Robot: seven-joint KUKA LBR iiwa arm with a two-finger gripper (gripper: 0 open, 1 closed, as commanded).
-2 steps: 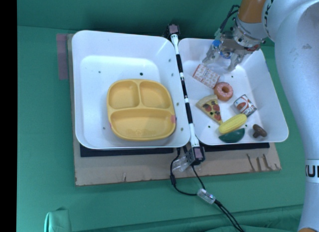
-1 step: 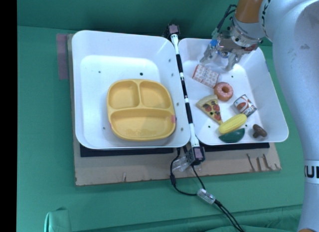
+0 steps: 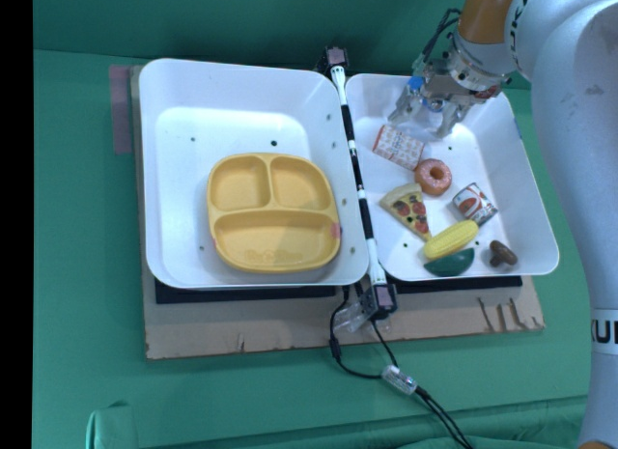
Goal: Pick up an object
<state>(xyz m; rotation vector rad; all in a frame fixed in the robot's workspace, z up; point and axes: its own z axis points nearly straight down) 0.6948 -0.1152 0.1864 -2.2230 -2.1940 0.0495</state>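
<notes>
The toy foods are heaped in the right bin [image 3: 526, 162], so any pick must come from there; the left bin [image 3: 174, 119] holds just a yellow divided plate [image 3: 273, 211]. Nearest below the gripper [image 3: 425, 114] lies the cracker box [image 3: 398, 146], probably its target. Further from the gripper sit the pizza slice [image 3: 408, 210], corn cob [image 3: 451, 239], donut [image 3: 433, 177] and can [image 3: 474, 203]. The fingers look spread, gripping nothing.

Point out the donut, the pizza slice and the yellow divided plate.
donut [image 3: 433, 177], camera view, on its frosted ring.
pizza slice [image 3: 408, 209], camera view, on its topped middle.
yellow divided plate [image 3: 273, 239], camera view, on its large front compartment.
</notes>
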